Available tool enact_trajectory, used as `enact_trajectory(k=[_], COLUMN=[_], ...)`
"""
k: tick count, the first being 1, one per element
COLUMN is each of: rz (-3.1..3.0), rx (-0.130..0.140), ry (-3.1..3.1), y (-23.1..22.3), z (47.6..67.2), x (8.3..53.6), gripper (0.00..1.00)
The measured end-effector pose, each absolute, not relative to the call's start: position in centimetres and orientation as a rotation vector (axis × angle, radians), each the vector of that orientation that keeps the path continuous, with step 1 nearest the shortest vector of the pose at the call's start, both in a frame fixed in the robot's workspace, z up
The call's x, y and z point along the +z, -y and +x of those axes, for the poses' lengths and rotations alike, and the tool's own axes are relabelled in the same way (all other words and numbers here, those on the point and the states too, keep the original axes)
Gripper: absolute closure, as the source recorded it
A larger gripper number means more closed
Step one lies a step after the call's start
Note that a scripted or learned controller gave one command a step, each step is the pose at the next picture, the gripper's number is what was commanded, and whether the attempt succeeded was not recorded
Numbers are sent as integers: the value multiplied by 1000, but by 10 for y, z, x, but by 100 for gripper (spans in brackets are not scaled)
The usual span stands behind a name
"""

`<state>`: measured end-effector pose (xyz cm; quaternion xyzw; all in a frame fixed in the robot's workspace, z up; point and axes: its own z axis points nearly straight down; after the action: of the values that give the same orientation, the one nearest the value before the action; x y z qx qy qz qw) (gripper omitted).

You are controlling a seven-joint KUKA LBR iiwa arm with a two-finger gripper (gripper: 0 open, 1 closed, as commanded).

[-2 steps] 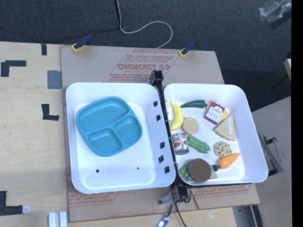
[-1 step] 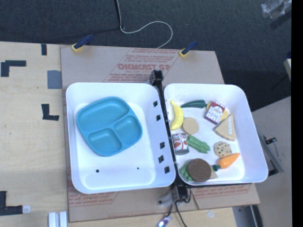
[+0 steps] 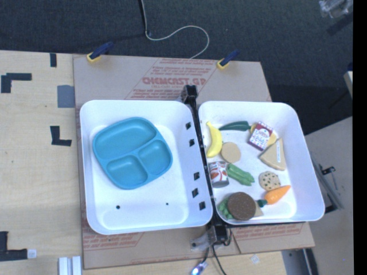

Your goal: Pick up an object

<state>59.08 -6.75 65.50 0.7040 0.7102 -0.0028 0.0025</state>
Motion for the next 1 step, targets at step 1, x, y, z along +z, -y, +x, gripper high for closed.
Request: enact_trajectory(k=[1], rz=[2208], rx=[-8], ry=[-2227], y=[67], z=[591], x=[665], gripper=[100])
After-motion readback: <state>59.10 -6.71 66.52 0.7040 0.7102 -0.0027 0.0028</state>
